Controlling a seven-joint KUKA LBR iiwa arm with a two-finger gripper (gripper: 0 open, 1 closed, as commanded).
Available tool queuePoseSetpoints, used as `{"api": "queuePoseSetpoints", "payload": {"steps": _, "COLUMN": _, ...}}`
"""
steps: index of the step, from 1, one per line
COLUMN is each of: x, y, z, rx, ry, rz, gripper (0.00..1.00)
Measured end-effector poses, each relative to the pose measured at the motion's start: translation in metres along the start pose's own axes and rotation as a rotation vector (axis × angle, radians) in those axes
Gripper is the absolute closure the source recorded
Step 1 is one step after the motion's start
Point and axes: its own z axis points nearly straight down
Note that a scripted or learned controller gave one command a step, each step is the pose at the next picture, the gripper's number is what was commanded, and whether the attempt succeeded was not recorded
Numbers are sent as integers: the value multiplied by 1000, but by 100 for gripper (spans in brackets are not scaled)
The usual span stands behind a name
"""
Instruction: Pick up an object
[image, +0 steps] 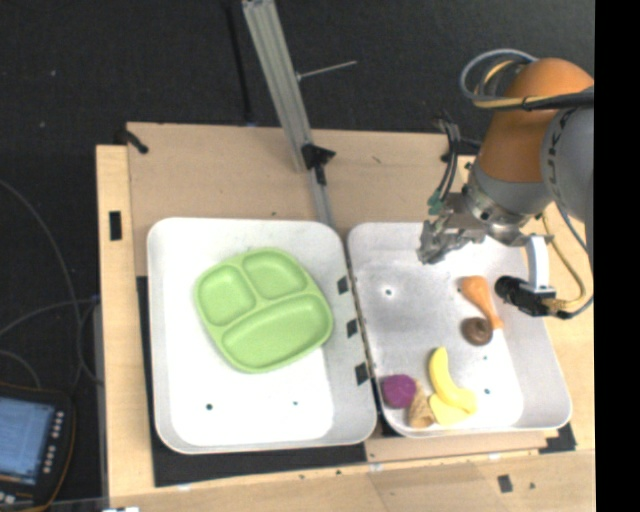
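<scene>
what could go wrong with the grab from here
1. The gripper hangs over a bare part of the right bin, apart from every item, so closing here would likely catch nothing.
2. The banana, purple piece and a tan piece crowd the near corner; a descent there could nudge neighbours or hit the wall.

Arm (520, 150): grey body, orange band.
Pale cable looped over the orange section; dark metallic gripper (437, 243) below.
</scene>
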Motion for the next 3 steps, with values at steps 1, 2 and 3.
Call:
{"api": "queuePoseSetpoints", "payload": {"steps": 1, "x": 57, "y": 1, "z": 3, "rx": 2, "ry": 0, "rz": 0, "gripper": 100}}
{"api": "queuePoseSetpoints", "payload": {"steps": 2, "x": 103, "y": 0, "z": -9, "rx": 0, "ry": 0, "rz": 0, "gripper": 100}}
{"api": "queuePoseSetpoints", "payload": {"steps": 3, "x": 159, "y": -1, "z": -21, "rx": 0, "ry": 1, "rz": -1, "gripper": 100}}
